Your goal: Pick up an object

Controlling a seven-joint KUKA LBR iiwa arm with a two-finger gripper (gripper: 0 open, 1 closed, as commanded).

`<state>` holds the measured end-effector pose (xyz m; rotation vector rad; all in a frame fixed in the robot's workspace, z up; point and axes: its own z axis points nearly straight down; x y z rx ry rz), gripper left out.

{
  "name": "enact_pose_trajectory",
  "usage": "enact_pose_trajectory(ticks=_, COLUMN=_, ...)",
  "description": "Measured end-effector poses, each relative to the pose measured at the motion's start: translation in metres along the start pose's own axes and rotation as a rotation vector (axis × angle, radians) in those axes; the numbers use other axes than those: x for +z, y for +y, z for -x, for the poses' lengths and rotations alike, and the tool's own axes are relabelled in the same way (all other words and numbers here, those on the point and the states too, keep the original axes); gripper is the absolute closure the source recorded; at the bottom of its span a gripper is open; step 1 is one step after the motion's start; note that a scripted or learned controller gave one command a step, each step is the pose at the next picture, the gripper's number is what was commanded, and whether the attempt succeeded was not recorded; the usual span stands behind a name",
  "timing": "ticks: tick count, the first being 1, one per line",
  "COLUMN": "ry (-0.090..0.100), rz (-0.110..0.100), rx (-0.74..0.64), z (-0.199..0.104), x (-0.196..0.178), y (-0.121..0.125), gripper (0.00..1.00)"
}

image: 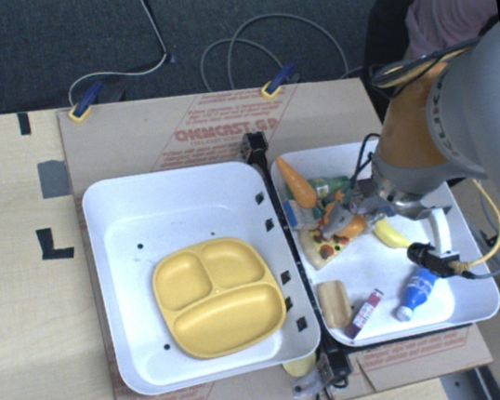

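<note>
I am watching the gripper (357,212) reaching down into the heap of small things at the right bin's (478,299) far-left corner, beside an orange carrot (297,183) whose long axis is running from the far rim toward the bin's middle, thick end nearer the middle. I cannot tell how the gripper is set. A yellow divided plate (218,295) is lying in the left bin (110,207), and a blue bottle (417,292) is lying near the right bin's near edge.

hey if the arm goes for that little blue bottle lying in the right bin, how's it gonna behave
The small blue plastic bottle lies on its side on the white right bin floor, so a nudge would probably roll it. It looks light and smooth, so it may slip from a pinch. It seems rigid, not floppy.
</note>
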<state>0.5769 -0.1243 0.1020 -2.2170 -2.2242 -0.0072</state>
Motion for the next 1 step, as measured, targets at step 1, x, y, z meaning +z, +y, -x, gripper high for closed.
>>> enact_pose_trajectory(ticks=1, ry=0.0, rz=0.006, rx=-0.008, z=-0.0852, x=-0.1072, y=0.0021, gripper=1.0)
